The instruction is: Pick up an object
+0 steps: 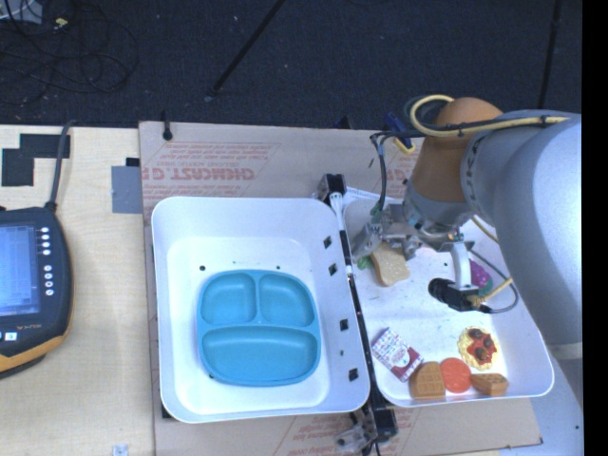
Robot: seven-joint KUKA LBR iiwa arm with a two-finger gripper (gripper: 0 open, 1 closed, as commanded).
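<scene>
My gripper [388,242] is low in the right bin [532,369], at its upper left near the wall between the bins. Directly under and against it lies a tan slice of bread [390,269]. The wrist hides where the two meet. Along the bin's front edge lie a red and white packet [394,351], a tan cookie [428,380], an orange-red disc [456,375] and a brown piece [490,384]. A yellow tart with berries [478,347] sits just behind them. A small purple item [481,275] peeks out beside the arm.
The left bin [176,255] holds a blue divided plate [257,327]. A handheld control pendant [28,283] rests on the bench at far left. The large grey arm [532,217] covers the right bin's upper right.
</scene>
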